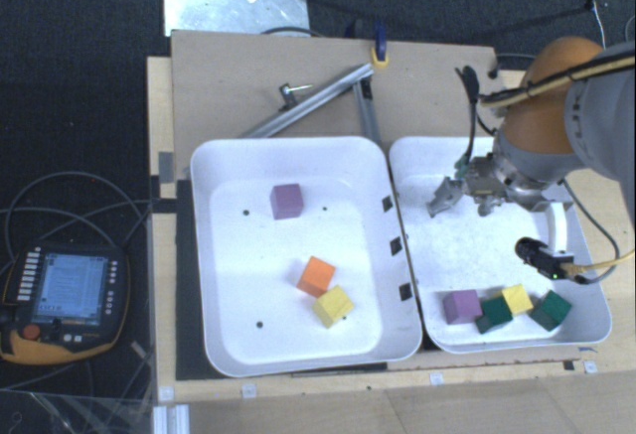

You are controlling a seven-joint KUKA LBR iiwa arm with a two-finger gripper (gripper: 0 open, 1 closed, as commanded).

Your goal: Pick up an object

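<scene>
Two shallow white bins sit side by side. The left bin (pixel 214 223) holds a purple cube (pixel 286 201), an orange cube (pixel 316 275) and a yellow cube (pixel 333 306). The right bin (pixel 427 253) holds a purple block (pixel 461 306), two green blocks (pixel 493 314) and a yellow block (pixel 517 299) along its near edge. The gripper (pixel 465 198) hovers above the right bin, jaws spread apart, gripping nothing.

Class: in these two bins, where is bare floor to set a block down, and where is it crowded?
Left bin: bare along the left wall and front, beside the purple block, orange block and yellow block. Right bin: bare in the middle, under the gripper. Crowded: its front edge, where four blocks cluster.
</scene>
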